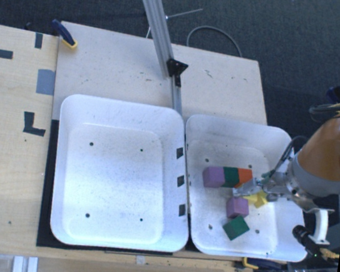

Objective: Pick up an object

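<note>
In the right bin (220, 136) lie several small blocks: a purple block (213, 177), a dark green block (230, 175) with an orange block (244, 174) beside it, a yellow block (258, 199), a mauve block (237, 207) and a green block (236, 227). My gripper (252, 189) reaches in from the right and sits low among them, between the orange, yellow and mauve blocks. Its tips are too small and cluttered to read.
The left bin (116, 175) stands beside the right one. A slanted metal pole (158, 23) with a black clamp (176, 68) crosses behind the bins. The arm's orange band (330, 146) hangs over the right bin's right rim.
</note>
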Tool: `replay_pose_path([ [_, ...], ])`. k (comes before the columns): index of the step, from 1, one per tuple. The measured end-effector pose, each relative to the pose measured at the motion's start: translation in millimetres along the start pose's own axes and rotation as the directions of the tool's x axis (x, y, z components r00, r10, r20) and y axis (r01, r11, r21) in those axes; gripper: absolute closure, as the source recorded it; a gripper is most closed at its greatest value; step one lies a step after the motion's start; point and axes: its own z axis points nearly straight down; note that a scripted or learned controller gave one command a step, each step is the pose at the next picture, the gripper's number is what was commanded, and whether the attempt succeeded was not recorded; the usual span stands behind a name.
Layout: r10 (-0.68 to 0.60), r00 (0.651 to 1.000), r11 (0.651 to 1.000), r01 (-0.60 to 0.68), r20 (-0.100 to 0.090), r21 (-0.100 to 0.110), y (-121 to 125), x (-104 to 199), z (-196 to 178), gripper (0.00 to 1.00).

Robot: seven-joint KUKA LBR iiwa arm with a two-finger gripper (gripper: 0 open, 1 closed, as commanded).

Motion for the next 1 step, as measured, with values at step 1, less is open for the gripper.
replay_pose_path([
  [1,-0.004,1.0,1.0,0.004,0.001,0.007,-27.8,0.7,-134.7,0.0],
])
